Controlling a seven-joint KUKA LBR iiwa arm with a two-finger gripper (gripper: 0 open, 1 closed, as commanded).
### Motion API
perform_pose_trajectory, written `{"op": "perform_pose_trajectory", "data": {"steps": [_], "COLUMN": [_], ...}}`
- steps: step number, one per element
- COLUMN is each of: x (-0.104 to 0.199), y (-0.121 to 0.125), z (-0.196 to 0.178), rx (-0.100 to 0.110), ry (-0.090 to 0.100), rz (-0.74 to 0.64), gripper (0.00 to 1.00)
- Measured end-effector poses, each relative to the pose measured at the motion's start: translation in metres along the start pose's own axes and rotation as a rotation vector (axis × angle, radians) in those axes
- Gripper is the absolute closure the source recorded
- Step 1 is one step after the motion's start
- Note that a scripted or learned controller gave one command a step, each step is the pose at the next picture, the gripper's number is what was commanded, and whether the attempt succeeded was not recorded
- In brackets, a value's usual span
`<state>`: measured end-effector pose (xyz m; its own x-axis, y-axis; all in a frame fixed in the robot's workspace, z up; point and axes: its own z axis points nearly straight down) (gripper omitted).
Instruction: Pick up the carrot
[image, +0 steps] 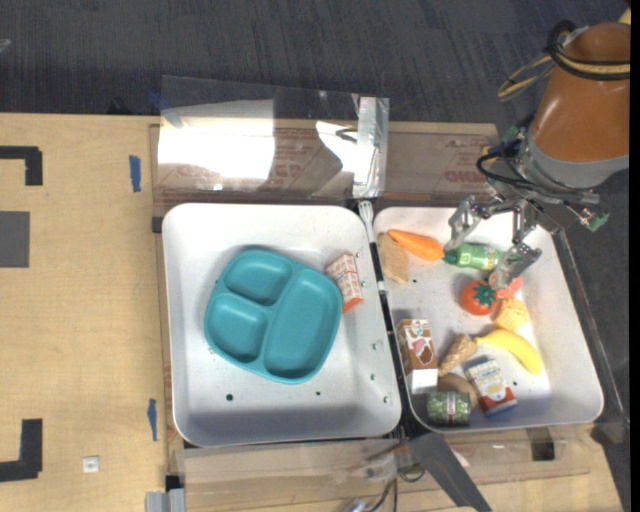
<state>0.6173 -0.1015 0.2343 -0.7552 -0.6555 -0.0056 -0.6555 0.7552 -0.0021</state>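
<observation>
The orange carrot (416, 244) lies at the back left of the right bin (578, 385), pointing right. My gripper (487, 252) hangs just right of it, over the bin's back middle, open with its fingers spread wide. A green bottle (472, 257) lies on the bin floor between and below the fingers, its left end close to the carrot's tip. Nothing is lifted off the floor.
A red tomato (480, 297), a banana (512, 351), a bread piece (397, 263), a snack packet (415, 342), a green can (449, 405) and a juice box (489, 385) crowd the right bin. The left bin (190, 240) holds a teal divided plate (272, 313) and a small red packet (346, 280).
</observation>
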Motion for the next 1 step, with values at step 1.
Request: {"op": "perform_pose_trajectory", "data": {"steps": [1], "x": [-0.0052], "y": [-0.0020], "z": [0.1372], "rx": [-0.008], "ry": [0.005], "rz": [-0.209], "gripper": [0.00]}}
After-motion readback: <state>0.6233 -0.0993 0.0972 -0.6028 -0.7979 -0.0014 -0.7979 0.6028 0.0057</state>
